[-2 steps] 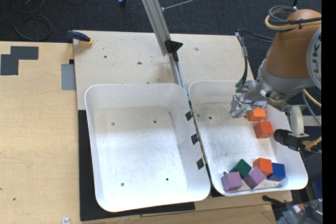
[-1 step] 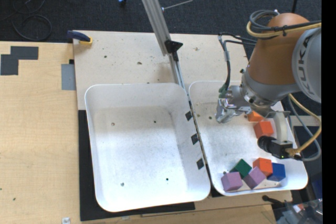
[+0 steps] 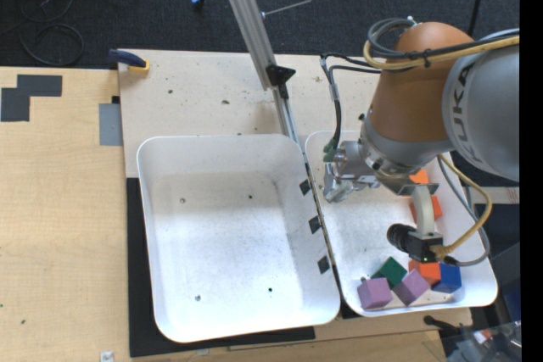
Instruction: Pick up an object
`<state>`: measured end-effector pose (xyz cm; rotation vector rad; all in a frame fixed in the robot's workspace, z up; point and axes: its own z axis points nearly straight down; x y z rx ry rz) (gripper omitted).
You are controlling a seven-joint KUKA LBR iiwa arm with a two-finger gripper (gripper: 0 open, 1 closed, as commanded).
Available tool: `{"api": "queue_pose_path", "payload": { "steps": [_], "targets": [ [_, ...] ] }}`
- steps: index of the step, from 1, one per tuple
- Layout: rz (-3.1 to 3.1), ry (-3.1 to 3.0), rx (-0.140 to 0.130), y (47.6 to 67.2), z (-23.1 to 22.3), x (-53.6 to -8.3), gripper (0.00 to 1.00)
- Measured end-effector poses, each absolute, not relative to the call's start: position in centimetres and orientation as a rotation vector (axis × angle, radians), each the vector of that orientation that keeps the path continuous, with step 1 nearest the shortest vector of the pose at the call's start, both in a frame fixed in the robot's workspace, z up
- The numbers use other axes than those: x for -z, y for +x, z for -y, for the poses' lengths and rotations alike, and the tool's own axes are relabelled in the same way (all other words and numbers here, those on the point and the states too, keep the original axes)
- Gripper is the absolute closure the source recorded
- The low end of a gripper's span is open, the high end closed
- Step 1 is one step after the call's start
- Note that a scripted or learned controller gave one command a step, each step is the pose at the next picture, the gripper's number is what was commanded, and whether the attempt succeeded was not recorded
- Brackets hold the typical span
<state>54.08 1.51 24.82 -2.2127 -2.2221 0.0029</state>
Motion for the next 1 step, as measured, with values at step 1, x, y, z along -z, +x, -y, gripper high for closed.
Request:
{"api": "queue_pose_path", "payload": {
  "steps": [1],
  "targets": [
    [2.222, -2.212, -0.005, 52.93, -6.84, -22.91, 1.0]
  ]
}}
